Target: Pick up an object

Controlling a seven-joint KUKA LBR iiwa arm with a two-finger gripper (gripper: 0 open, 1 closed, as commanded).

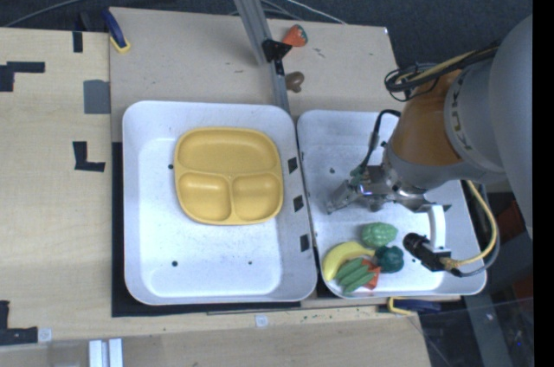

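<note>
Hovering over the right bin (322,151), your gripper (346,197) has its fingers spread and grasping nothing. You have the pick left to do: the toy food pile (363,257) lies untouched at that bin's near edge, just nearer than the fingers.

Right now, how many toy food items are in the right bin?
4, clustered at the right bin's near edge: a banana, a light green piece, a dark green piece, and a green-and-red piece. More may be hidden beneath them.
</note>
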